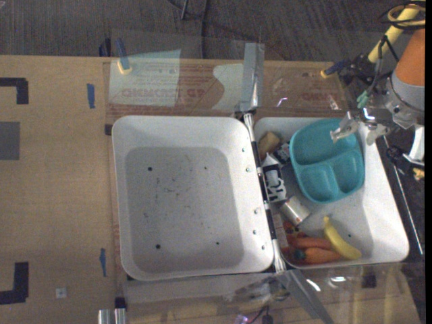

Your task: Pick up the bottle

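1. Tool: upper right of frame, above teal tray; finger state cannot be told.
2. Bottle: left edge of right bin.
3. Risk: crowding by the bin wall and tray may cause a missed grasp.

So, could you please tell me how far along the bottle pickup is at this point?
Nothing looks done: the bottle lies in the right bin, beside the teal plate. In hand: the claw sits over the plate's far rim, apart from the bottle. Left: reaching, gripping, lifting.
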